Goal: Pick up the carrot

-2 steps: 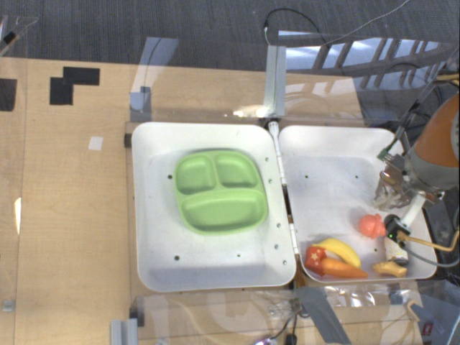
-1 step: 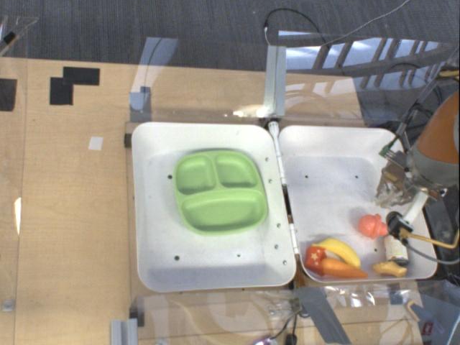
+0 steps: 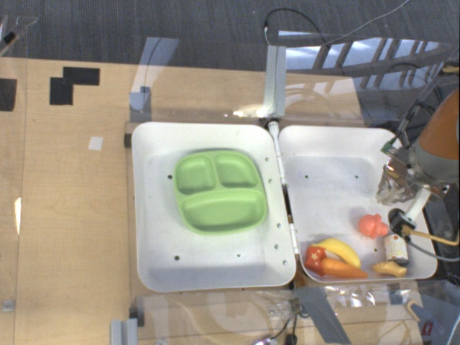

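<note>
At the right edge of the right bin, the gripper hangs above the bin floor; whether it is wide or narrow cannot be told from here. The carrot lies well apart from it in the bin's near corner, touching a banana and a red pepper. The left bin holds a green divided plate.
</note>
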You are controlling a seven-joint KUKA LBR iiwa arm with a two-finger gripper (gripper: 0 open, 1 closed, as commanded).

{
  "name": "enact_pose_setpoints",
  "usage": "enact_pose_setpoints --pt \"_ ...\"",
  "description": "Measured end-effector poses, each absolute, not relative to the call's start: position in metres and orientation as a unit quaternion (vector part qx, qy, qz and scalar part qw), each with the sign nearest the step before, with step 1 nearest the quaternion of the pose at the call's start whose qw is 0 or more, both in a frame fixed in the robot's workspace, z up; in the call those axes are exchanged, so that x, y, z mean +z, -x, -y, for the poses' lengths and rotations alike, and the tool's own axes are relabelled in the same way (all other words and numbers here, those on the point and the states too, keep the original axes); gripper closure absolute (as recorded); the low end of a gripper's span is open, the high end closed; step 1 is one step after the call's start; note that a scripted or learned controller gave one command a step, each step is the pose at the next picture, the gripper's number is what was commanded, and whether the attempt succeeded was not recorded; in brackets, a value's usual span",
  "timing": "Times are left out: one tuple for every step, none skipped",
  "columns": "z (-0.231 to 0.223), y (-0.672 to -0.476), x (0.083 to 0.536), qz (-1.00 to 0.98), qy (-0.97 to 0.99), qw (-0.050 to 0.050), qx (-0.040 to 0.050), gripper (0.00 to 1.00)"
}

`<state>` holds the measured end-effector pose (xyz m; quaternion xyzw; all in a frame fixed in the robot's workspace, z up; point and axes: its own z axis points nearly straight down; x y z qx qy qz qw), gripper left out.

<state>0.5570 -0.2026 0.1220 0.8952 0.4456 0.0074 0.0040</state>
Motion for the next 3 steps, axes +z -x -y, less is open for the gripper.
enact_pose_setpoints --pt "0.202 -0.559 0.133 -0.448 -0.894 0.004 0.0086 1.00" --pt "0.183 -0.582 0.090 -0.608 -0.794 0.005 0.0035 1.00" --pt "0.182 -0.584 0.101 -0.609 -0.793 0.006 0.0053 1.00"
